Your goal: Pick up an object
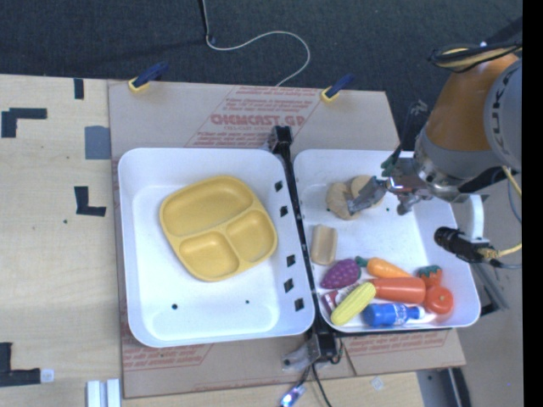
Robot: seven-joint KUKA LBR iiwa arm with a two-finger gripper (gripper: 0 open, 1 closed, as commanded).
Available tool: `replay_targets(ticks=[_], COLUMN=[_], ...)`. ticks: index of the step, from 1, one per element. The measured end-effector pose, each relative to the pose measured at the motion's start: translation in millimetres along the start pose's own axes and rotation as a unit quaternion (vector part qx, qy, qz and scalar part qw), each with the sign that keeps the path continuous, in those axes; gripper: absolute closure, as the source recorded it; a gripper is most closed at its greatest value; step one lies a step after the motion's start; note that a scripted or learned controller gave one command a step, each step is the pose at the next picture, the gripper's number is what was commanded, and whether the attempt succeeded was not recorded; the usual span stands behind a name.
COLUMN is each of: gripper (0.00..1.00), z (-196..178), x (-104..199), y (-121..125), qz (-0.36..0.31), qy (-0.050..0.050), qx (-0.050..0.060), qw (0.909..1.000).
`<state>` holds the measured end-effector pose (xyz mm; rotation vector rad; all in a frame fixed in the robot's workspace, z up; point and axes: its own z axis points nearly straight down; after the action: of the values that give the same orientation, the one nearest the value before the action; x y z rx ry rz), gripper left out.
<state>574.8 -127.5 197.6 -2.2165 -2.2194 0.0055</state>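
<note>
While the arm reaches in from the right, its gripper hangs low over the far part of the right bin, right against a tan, lumpy toy that sits just to its left. Whether the gripper is clenched or released I cannot tell from this angle, nor whether it has hold of the toy. That lump looks the nearest candidate; it lies leftward of the tool, toward the divider. Other pieces lie nearer the front: a beige block, grapes, corn, a carrot. A yellow tray sits in the left bin.
</note>
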Motion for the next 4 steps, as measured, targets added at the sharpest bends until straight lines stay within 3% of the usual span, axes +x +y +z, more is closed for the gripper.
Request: replay_targets(ticks=[1, 2, 3, 4], gripper=[0.0, 0.0, 0.0, 1.0], z=[-211.6, -284.8, -319.9, -324.9], x=[61.6, 84.6, 116.1, 115.1], y=[1.6, -35.2, -80.0, -76.6], qz=[-0.003, -0.002, -0.001, 0.0], qy=[-0.001, -0.001, -0.001, -0.002], qx=[-0.009, -0.005, -0.002, 0.002], qw=[1.0, 1.0, 1.0, 1.0])
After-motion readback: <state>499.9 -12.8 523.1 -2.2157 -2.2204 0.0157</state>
